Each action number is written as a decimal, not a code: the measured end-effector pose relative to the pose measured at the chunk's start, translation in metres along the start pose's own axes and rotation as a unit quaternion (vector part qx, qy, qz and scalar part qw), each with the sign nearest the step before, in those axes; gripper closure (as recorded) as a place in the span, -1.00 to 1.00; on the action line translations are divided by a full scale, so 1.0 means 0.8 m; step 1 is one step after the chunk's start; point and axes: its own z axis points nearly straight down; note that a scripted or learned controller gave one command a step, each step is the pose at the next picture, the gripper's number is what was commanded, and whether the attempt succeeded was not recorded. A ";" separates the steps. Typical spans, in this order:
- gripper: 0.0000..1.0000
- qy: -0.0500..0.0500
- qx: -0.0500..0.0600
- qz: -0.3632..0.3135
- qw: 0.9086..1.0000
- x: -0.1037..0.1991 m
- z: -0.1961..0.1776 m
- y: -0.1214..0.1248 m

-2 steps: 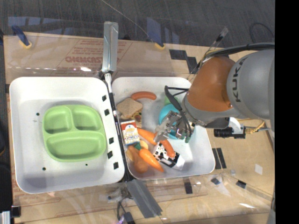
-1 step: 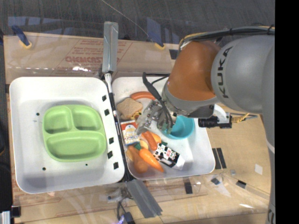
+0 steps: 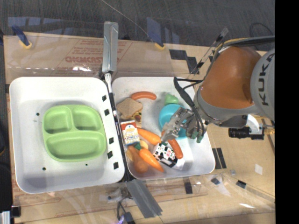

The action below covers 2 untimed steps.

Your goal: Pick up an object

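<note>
We see two white bins side by side on the bench. The left bin carries a green divided plate near its middle. The right bin carries a pile of toy food. A sausage lies by the far edge, a slice of bread sits near the left wall, and a small carton lies just below the bread. An orange carrot lies beside the carton, and a second carrot lies toward the near edge, touching a black and white patterned item. A small red piece sits just beside that patterned item. A blue cup and a green item sit toward the right half of the bin.

The arm comes in over the right edge of the right bin. The gripper is low over the pile, between the blue cup and the red piece, with its tip close to the first carrot. We cannot tell how it is set, and we see nothing clearly held.
</note>
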 end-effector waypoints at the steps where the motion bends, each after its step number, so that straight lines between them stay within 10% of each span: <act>1: 1.00 0.004 0.001 -0.052 0.999 -0.022 0.054 -0.057; 2: 1.00 0.005 0.000 -0.151 0.988 -0.054 0.083 -0.109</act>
